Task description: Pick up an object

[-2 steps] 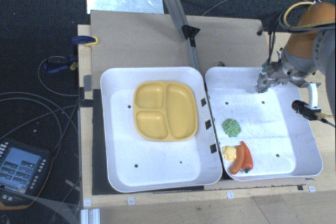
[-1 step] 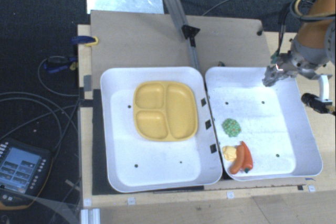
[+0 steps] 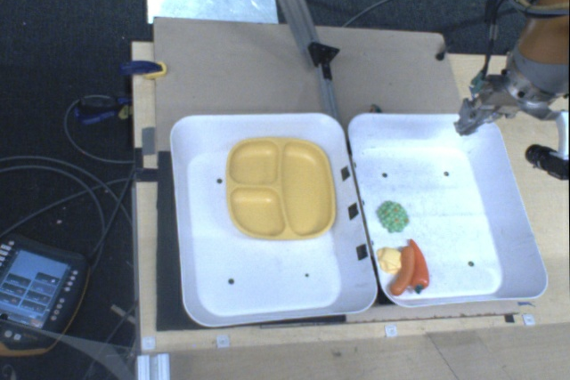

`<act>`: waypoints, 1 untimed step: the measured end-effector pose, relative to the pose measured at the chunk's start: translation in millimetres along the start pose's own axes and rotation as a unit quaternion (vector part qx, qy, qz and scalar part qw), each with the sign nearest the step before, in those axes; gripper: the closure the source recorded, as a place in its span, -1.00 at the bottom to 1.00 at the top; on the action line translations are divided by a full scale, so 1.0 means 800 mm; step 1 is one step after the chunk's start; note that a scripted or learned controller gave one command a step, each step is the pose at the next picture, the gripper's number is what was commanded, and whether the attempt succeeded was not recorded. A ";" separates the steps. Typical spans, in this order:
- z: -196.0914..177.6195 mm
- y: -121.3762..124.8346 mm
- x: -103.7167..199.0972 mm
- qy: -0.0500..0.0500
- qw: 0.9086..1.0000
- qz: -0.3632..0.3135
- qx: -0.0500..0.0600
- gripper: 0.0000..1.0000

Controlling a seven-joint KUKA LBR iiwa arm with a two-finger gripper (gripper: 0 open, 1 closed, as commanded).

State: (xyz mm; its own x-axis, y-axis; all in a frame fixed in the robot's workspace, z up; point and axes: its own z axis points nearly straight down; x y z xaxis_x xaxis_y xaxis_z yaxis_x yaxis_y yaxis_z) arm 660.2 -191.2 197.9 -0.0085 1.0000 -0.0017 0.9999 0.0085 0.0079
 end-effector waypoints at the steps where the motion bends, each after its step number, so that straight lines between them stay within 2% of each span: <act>1: -0.061 0.013 0.002 0.000 1.000 0.000 0.000 1.00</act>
State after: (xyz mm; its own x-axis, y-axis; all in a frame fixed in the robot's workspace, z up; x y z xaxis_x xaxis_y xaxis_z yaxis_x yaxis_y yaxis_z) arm 669.9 -189.3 246.5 -0.0088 1.0000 -0.0020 0.9999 0.0089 0.0085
